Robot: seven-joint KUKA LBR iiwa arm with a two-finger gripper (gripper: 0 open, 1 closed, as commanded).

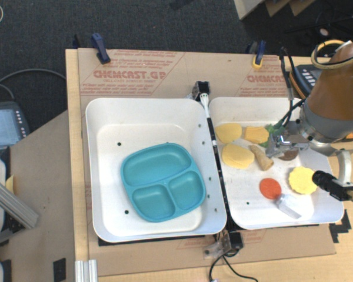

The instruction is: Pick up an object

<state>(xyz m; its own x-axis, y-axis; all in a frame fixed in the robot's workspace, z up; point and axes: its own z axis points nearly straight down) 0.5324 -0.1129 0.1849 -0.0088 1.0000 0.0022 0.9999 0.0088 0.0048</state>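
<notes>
The right bin (pixel 241 213) holds several small objects: a yellow round piece (pixel 228 133), an orange-yellow piece (pixel 256 135), a pale yellow disc (pixel 237 156), a tan stick-like piece (pixel 260 157), a red-orange round piece (pixel 270 187), a yellow ruffled piece (pixel 302 180) and a pale grey piece (pixel 288 207). My gripper (pixel 281 144) is low in the bin, just right of the tan piece, over something green and something brown that it partly hides. The arm covers the wrist from above.
The left bin (pixel 100 157) holds a teal divided plate (pixel 162 181). Black clips sit on the ridge between the bins at its far end (pixel 201 89) and near end (pixel 232 240). A black arm part (pixel 329 184) overhangs the right bin's right side.
</notes>
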